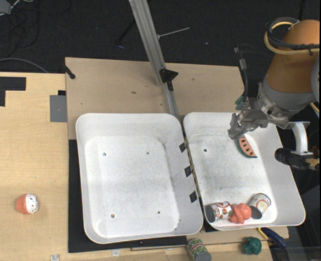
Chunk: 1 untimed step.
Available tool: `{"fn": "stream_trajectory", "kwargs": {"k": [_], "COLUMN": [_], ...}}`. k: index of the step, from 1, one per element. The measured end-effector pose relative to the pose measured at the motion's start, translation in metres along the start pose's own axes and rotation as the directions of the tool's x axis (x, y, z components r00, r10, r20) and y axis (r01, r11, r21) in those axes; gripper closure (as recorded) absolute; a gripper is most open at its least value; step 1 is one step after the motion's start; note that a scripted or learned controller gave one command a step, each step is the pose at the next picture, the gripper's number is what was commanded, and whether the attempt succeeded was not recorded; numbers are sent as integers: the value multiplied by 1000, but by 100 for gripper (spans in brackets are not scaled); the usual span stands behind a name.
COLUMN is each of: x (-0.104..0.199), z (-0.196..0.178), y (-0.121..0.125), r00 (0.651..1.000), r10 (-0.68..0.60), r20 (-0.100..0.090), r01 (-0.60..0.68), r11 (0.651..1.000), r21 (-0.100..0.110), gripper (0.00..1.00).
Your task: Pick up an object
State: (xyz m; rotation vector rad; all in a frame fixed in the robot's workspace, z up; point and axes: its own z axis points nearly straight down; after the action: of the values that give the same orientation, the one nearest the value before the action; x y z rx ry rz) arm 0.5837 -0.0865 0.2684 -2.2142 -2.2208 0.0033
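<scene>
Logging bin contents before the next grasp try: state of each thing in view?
gripper: over right bin, beside the watermelon slice
watermelon slice: lying flat in right bin
two cans: on their sides at the near wall
red toy: between the cans
round red-white toy: on the bench, outside the bins

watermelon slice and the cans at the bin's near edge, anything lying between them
Nothing: in the camera view, bare white bin floor runs from the watermelon slice down to the two cans and red toy.

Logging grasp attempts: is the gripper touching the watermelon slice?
Cannot tell. In the camera view, the gripper hangs right at the watermelon slice's upper end, with no plain gap or contact.
</scene>
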Motion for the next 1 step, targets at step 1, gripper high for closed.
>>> {"fn": "stream_trajectory", "kwargs": {"k": [1], "x": [52], "z": [9], "y": [-10], "r00": [1000], "r10": [-1], "r20": [0], "r01": [1], "r11": [1000], "r21": [0], "gripper": [100]}}
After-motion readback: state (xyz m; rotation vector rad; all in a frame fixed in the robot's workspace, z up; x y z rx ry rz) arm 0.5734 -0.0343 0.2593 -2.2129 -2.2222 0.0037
